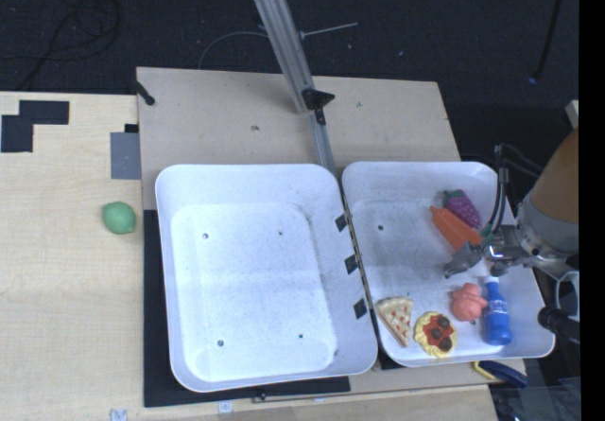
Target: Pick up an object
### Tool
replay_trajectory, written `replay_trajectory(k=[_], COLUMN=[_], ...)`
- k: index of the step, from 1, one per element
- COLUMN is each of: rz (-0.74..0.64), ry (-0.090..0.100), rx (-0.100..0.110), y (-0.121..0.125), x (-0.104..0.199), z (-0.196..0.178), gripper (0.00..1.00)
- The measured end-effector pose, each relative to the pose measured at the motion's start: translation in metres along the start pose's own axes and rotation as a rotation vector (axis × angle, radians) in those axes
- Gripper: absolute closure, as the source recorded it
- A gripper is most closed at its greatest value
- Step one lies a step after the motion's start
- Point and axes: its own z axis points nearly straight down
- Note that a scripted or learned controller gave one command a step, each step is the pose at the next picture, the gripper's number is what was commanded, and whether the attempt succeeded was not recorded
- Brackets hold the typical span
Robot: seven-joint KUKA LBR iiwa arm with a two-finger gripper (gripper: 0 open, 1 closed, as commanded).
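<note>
where the arm (558, 197) reached in from the right, its hand (487, 258) hung low over the right bin (397, 211), near that bin's right wall. fingers too small and dark to read; could not tell if they stood open or closed, and nothing showed between them.

right bin held all the toys. orange carrot (454, 226) lay slanted just left of the hand, purple grapes (462, 206) touching its upper end. pink toy (467, 301) sat just below the hand, blue bottle (495, 313) beside it on the right, lying roughly upright along the bin wall. pizza slice (396, 318) and a round yellow-and-red piece (435, 333) lay near the front edge, side by side.

left bin (246, 277) sat flush against the right one. green ball (119, 218) rested on the tabletop (57, 258), well left of both bins. metal rail (284, 41) leaned in behind the bins.
</note>
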Motion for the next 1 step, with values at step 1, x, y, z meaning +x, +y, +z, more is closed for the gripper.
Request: replay_trajectory(k=[1], rz=[0.0], ry=[0.0], rx=[0.0], y=[-0.0009], x=[0.0009], z=[0.0529], gripper=[0.0])
